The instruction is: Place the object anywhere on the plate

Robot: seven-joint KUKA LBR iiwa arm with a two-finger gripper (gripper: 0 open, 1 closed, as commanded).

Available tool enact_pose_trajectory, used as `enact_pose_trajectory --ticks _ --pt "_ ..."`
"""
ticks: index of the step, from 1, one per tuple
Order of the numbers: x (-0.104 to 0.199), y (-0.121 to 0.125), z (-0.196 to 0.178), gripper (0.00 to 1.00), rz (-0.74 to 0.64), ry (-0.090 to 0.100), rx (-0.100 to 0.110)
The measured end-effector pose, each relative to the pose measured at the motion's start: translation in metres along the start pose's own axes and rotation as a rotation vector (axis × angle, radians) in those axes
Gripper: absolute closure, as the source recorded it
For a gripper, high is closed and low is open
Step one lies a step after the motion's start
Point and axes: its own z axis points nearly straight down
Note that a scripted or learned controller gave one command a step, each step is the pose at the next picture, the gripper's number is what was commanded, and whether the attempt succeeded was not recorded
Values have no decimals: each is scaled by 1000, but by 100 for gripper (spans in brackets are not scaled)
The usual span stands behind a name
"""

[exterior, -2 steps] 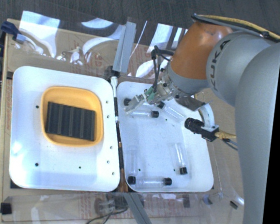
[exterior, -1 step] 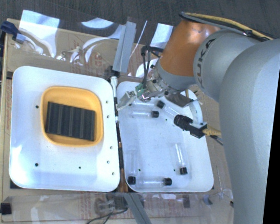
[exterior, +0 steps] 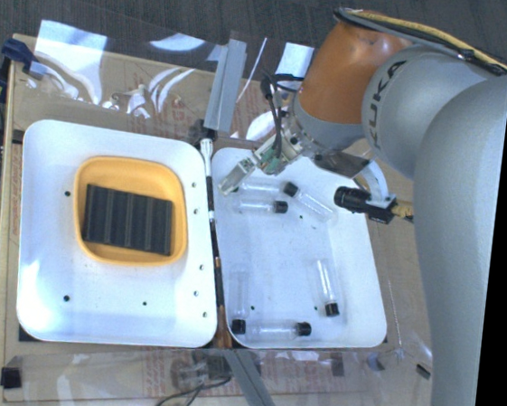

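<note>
The grey two-finger gripper (exterior: pixel 235 179) hangs over the right white bin (exterior: pixel 362 292), near a clear black-capped tube (exterior: pixel 262 206), seemingly to pick it. The yellow square plate (exterior: pixel 133 179) waits in the left bin (exterior: pixel 37 264).

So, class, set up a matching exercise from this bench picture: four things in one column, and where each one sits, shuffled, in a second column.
Things:
1. yellow plate
2. dark ridged insert
3. clear tubes with black caps
4. end effector

Places:
A. over the right bin's upper left corner
B. lying in the right bin
C. in the left bin
D. on the yellow plate

Pairs: 1-C, 2-D, 3-B, 4-A
</note>
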Motion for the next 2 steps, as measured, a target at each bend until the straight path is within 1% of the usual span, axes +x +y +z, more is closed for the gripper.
enact_pose_trajectory --ticks 1,2 --pt "5 4 -20 0 -258 0 0" --pt "-15 0 -30 0 -570 0 0"
